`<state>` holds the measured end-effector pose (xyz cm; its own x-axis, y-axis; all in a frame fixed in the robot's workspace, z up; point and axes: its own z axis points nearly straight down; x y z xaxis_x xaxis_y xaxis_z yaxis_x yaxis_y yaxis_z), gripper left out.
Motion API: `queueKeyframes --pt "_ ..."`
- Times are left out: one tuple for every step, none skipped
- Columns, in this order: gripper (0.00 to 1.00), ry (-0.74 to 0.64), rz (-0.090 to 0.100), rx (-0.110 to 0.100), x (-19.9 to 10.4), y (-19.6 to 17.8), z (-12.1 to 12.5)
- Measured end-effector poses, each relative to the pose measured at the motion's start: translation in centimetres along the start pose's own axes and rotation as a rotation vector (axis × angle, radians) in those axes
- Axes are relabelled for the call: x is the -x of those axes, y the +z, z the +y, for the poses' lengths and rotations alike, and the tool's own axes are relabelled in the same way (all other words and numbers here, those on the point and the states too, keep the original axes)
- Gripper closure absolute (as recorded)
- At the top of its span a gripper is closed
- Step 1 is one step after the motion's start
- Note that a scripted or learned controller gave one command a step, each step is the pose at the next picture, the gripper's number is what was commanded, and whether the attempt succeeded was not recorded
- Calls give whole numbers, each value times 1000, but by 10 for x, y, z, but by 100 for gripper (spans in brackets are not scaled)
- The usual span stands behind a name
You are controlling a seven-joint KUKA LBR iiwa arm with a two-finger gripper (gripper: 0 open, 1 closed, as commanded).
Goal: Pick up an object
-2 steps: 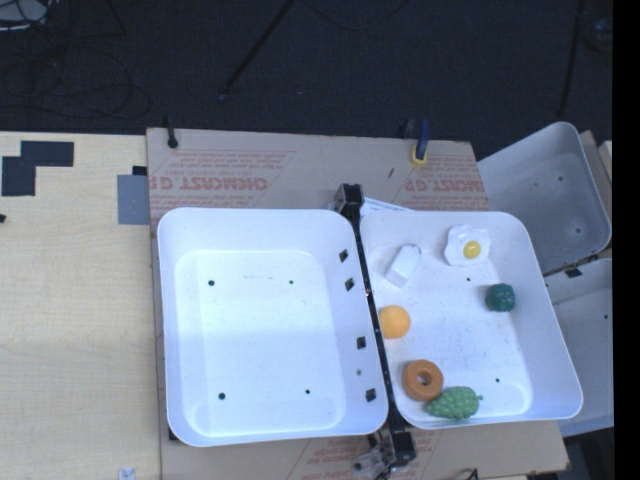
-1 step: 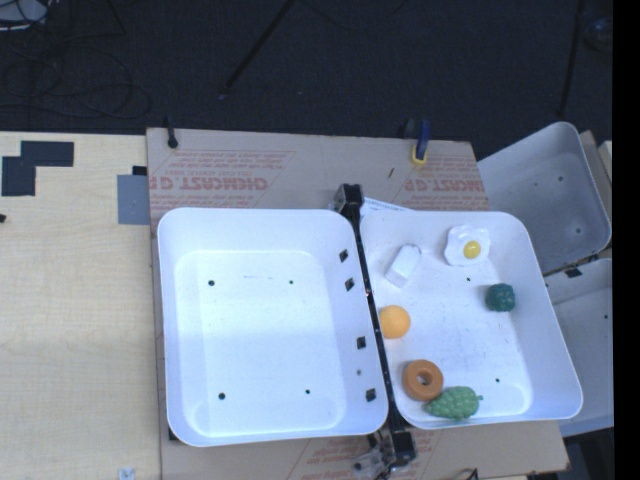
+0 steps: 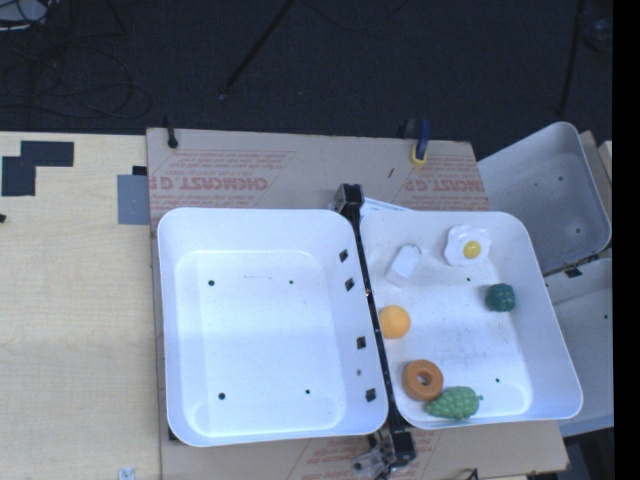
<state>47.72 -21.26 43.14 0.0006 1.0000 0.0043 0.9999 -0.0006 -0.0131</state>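
Over the worktop (image 3: 70,308), whether the claw is open or closed cannot be told, and nothing among the things below sits between any fingers. All the loose things lie in the right bin (image 3: 556,340). Near its far edge sits a toy fried egg (image 3: 467,246), white with a yellow yolk, and just to the left of it a small white block (image 3: 405,262) lies tilted. A dark green lump (image 3: 500,297) rests toward the bin's right wall, well apart from the others. An orange ball (image 3: 394,322) lies close to the wall that the two bins share. At the near end a brown ring (image 3: 423,379), shaped like a doughnut, lies flat, and a pale green bunch of toy grapes (image 3: 452,403) lies just beside it, touching or almost touching its lower right edge. The left bin (image 3: 166,298) stands side by side with the right one, their inner walls meeting along a dark seam with small black clips. Both bins rest on a cardboard sheet (image 3: 300,173) with red print, which lies on the pale wooden worktop. A blue and yellow clamp (image 3: 421,144) grips the sheet's far edge. A grey metal panel (image 3: 548,193) stands tilted off the right bin's far corner. Dark patches (image 3: 45,163) and a grey square (image 3: 131,198) mark the worktop to the left.
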Motion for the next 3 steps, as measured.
queueKeyframes --pt "100 -8 -7 19 -2 -29 160" --pt "100 0 1 -3 0 109 131" --pt "100 0 2 -4 -22 228 56"
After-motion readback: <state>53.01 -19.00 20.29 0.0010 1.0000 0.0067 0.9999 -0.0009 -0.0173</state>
